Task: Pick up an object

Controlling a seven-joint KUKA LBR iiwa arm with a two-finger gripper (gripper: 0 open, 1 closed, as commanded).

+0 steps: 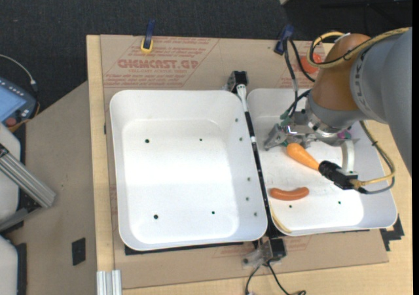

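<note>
a: nearest, in the right bin [376,218]?
b: a sausage-like piece [289,193], small, probably light, smooth; best pinched across its middle.
a: beyond it?
b: a carrot-like piece [302,154], tapered; take the thick end.
a: and the end effector [283,135]?
b: just above the carrot; open or closed, cannot tell.

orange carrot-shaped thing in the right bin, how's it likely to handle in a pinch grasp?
The carrot looks like smooth moulded plastic, so probably stiff, light and a bit slippery. Its tapered, rounded body may roll or squirt out of the gripper. It lies flat on the right bin floor, so tipping seems unlikely.
</note>
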